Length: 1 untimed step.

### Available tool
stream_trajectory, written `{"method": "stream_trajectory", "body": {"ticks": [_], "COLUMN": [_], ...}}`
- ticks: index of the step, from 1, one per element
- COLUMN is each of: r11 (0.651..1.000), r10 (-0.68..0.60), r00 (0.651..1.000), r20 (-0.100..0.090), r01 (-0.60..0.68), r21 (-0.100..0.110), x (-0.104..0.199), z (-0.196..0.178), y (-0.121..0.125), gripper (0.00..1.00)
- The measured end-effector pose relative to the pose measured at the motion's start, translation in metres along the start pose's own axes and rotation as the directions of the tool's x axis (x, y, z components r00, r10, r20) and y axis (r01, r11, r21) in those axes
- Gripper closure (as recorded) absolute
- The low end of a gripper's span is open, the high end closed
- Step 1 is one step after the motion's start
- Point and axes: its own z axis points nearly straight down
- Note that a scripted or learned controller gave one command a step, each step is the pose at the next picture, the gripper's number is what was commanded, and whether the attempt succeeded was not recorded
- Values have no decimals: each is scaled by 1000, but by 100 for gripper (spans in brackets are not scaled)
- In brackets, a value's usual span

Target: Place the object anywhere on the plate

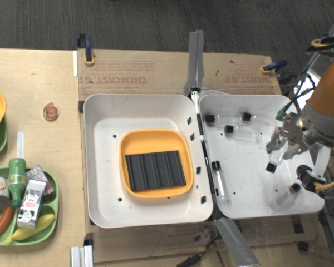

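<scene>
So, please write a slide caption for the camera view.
Ribbed black object on orange plate in left bin; gripper over right bin.

Pale wooden bench (39, 82), brown printed cardboard sheet (139, 74) under two shallow white plastic bins (100, 166) (256, 107), green sectioned tray (44, 227), small pink disc (50, 112)

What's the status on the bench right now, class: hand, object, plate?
Hand over right bin, grip unclear. Dark grooved object lying on orange plate, left bin. Nothing blocking.

Overhead slant onto both bins (94, 149)
</scene>
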Motion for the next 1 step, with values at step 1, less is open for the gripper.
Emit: {"method": "stream_trajectory", "body": {"ticks": [1], "r11": [964], "r10": [-268], "r00": [964], "r20": [0], "r01": [268], "r21": [-2], "x": [15], "z": [-14], "y": [40], "gripper": [100]}}
